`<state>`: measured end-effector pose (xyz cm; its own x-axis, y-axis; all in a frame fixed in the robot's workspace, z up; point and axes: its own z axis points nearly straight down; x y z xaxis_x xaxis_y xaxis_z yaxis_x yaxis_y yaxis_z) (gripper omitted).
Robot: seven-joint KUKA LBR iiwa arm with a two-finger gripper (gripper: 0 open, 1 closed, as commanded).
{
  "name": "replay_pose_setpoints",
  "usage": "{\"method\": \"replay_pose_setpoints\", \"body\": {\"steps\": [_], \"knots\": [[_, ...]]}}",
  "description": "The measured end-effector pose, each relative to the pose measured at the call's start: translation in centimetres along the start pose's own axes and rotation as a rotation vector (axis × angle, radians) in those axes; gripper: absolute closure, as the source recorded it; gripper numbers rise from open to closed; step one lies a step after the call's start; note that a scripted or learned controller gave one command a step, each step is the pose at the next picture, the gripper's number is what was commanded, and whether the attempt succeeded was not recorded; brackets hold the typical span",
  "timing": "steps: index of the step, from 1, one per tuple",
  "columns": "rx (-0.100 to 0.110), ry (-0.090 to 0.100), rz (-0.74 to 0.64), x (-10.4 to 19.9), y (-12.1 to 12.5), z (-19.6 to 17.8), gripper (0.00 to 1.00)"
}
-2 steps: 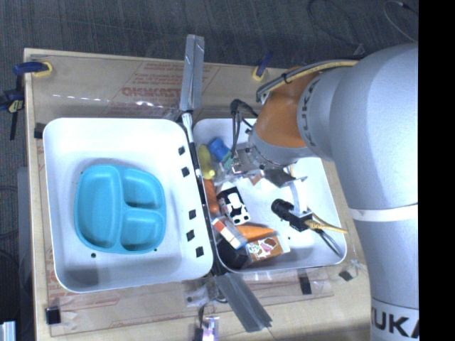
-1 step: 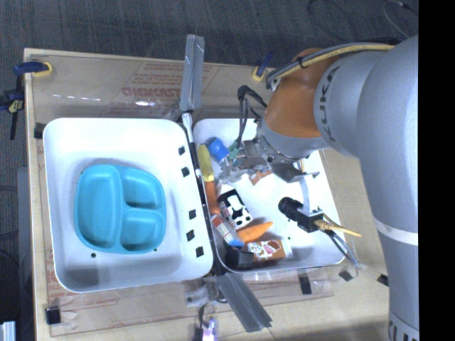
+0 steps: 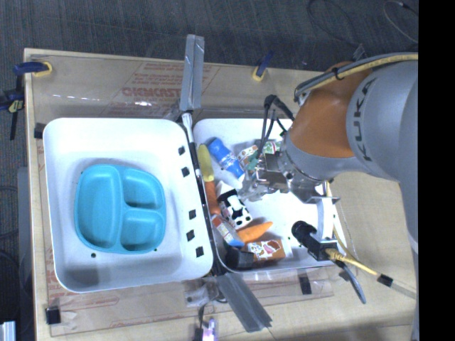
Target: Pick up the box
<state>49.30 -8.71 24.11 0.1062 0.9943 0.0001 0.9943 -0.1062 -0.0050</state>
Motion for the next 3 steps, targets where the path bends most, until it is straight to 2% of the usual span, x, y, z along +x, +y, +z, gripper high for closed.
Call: {"method": "replay_pose_setpoints", "body": {"steps": [1,2,3], "knots": [[0.002,0.0,0.239,3.3,-2.0,3.7,1.0],[-0.002,0.001,0.232,1.7,-0.4,3.7,1.0],[-0.024,0.01,0.659,-1.3,-0.6,12.8,1.0]]}}
